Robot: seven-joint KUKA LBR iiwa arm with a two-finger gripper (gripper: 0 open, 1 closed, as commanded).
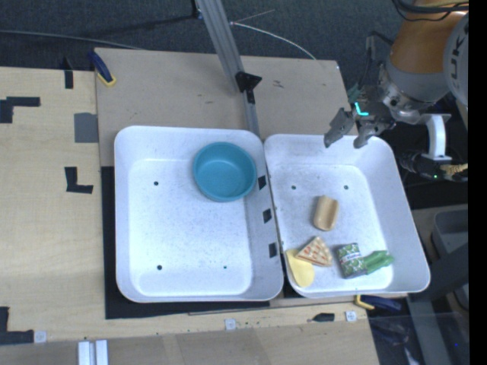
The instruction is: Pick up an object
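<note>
Plainly, several small things are gathered in the near half of the right bin point(403, 204): a tan cork-like cylinder point(326, 213) is set near the middle of the bin floor, a yellow-and-orange wedge point(315, 252) like a slice of pizza is laid nearer the front, a flat yellow piece point(300, 269) is seen touching the wedge at the bin's front left corner, and a green packet point(360, 259) is placed just to the right of the wedge, near the front rim. None of these is touched by the tool point(348, 133), which is held above the far rim of the right bin, well apart from them, with its two dark fingers spread apart and nothing seen between them. The grey arm with its orange band point(428, 29) is seen reaching in from the right behind the tool. In the left bin point(144, 234), a blue bowl point(224, 171) is set upright near the far right corner. Both bins are carried side by side on the desk point(46, 219), and a grey metal bar point(221, 29) is seen slanting down toward the gap between them.
</note>
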